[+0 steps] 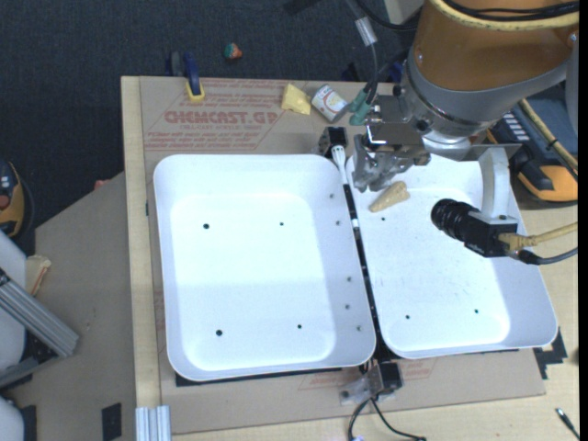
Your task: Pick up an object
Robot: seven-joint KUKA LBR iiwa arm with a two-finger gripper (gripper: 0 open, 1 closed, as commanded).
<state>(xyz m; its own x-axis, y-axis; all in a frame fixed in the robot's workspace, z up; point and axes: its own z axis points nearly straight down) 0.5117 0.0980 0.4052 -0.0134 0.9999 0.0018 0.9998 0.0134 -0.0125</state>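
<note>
Dark carpet covers the floor behind and to the left of the bench. The bench top is a pale brown board with red lettering along its far side. The arm enters from the upper right, and its orange band fills the corner above the grey wrist. Two shallow white bins sit side by side on the board, with their inner rims touching. The left bin contains no loose items; four small dark dots mark its floor. The right bin is partly covered at its far end by the wrist. The gripper hangs over the far left corner of the right bin, close to the shared rim. Its state cannot be determined, as the view does not show whether it is parted or closed, and nothing can be seen held in it. A tan wedge lies on the floor of the right bin, just beside and slightly nearer than the gripper; contact between the two cannot be confirmed. On the board beyond the bins lie a yellow scrap and, just beside it, a small white packet. A blue clamp grips the far edge of the board. A small orange and green item lies on the carpet beyond the clamp.
</note>
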